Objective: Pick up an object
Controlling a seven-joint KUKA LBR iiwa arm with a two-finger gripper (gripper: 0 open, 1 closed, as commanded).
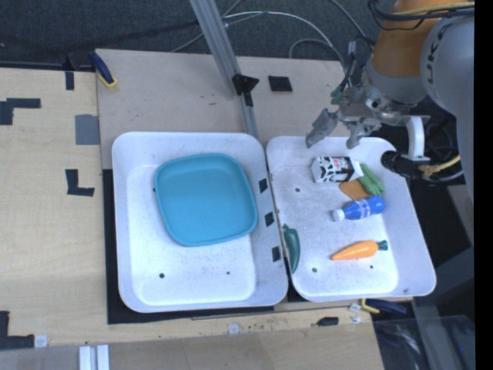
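My table [46, 230] is light brown wood. Two white bins sit side by side on it, touching in the middle: the left bin [123, 206] and the right bin [408, 276]. A black mat [110, 284] peeks out under the left one. A grey metal pole [219, 45] slants down toward the bins. Thin cables [262, 6] loop behind it. Black tape bits [75, 183] and a grey patch [87, 129] mark the wood on the left.
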